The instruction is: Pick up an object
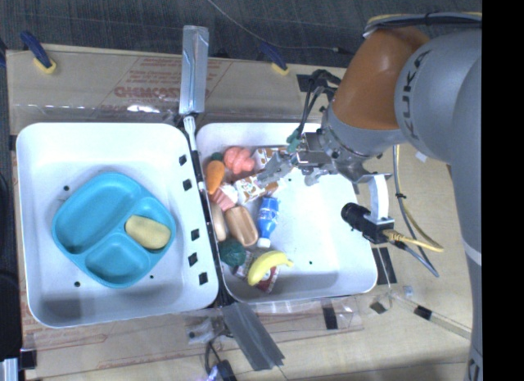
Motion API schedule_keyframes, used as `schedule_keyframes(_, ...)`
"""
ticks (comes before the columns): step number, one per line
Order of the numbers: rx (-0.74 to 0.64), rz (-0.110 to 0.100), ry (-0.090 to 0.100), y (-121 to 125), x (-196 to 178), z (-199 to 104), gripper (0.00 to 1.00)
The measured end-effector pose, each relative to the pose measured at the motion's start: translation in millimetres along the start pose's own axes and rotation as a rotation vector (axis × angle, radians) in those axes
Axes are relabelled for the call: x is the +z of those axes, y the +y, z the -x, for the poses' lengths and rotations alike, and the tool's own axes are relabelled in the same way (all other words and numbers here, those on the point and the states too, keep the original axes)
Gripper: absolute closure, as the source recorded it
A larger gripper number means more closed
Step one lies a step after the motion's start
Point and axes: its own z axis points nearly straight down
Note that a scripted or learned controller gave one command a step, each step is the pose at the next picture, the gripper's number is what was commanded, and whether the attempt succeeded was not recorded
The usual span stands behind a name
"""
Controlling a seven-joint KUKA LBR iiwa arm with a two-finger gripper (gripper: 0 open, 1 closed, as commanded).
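My gripper (277, 168) hangs over the upper middle of the right bin (336, 248), pointing left at a pile of toy food along the bin's left side. Right beside its tip lie a pink piece (239, 158) and a small white and red item (246, 188). Below them are an orange carrot (214, 176), a tan bread-like piece (241, 224), a blue bottle (268, 216), a dark green piece (232, 252) and a yellow banana (266, 266). Nothing is visibly lifted.
The left bin (41, 289) holds a blue divided plate (90, 215) with a yellow lump (148, 232) in its right compartment. A black-clipped divider wall (196, 207) separates the bins. The right half of the right bin is bare white floor.
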Motion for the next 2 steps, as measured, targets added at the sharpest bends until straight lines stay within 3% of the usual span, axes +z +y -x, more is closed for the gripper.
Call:
schedule_keyframes(1, -0.053, 0.009, -0.001, 13.1, 138.2, 23.3, 0.00)
schedule_keyframes(2, -0.059, 0.006, -0.001, 12.6, 129.5, 22.8, 1.00)
